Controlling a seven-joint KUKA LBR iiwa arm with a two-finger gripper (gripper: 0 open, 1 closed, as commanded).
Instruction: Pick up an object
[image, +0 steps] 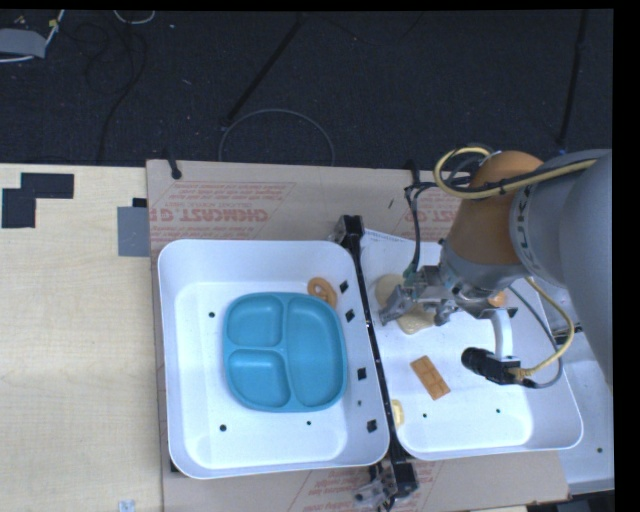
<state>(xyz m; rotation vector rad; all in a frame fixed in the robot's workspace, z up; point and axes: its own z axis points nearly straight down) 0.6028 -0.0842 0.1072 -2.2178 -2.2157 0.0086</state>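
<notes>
Blue plastic first: the divided plate in the left bin is stiff, slick and wide, a poor grab for you, and the small tan ring just beyond its far right corner looks light.

Right of the plate, in the right bin, the gripper sits over a pale, probably soft lump; finger state I cannot tell.

The orange-brown bar, nearer than that lump, seems light and rigid, its long axis running far-left to near-right, so pinch across its short sides.
</notes>
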